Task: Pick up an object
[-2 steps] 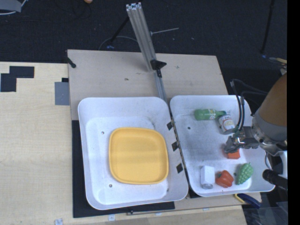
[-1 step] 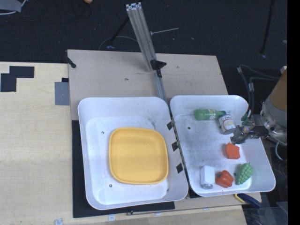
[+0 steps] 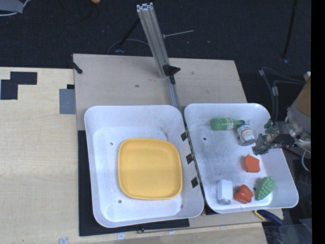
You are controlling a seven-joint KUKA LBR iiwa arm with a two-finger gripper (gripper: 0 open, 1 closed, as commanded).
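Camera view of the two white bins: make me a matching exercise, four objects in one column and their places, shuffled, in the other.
Things:
1. flat yellow square plate
2. green plastic bottle lying on its side
3. small white box-shaped object
4. bumpy green grape-like toy

Places:
A. right bin, near edge, leftmost of three items
B. left bin, middle
C. right bin, near right corner
D. right bin, far side, beside a small can

Pairs: 1-B, 2-D, 3-A, 4-C

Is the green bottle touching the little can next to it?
Cannot tell. In the camera view the green bottle lies with its end right against the small can in the right bin; no gap shows, but contact isn't plain.
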